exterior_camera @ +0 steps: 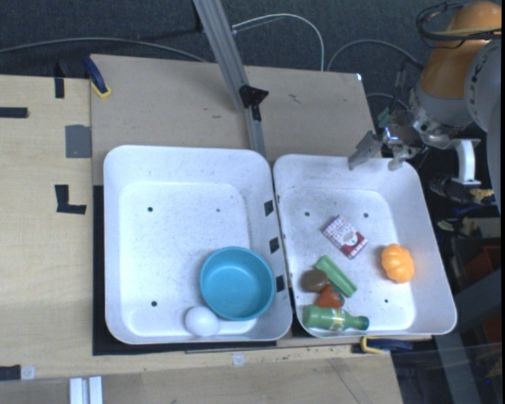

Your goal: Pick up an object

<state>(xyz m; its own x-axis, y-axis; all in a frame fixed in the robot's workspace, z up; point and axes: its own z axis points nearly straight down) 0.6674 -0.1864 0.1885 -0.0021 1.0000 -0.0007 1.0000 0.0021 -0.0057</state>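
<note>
Orange fruit [397, 262] in right white bin [429, 251].

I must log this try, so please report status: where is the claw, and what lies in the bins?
Claw above right bin's far rim, holding nothing. Small orange pumpkin-shaped toy untouched in right bin. Round blue plastic bowl in left bin.

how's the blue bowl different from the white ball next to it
The blue bowl is an open, hollow dish, far wider than the white ball, which is a small closed sphere. The bowl stands out in blue; the ball nearly blends with the white bin. Both sit in the left bin's near part, touching or almost touching.
</note>
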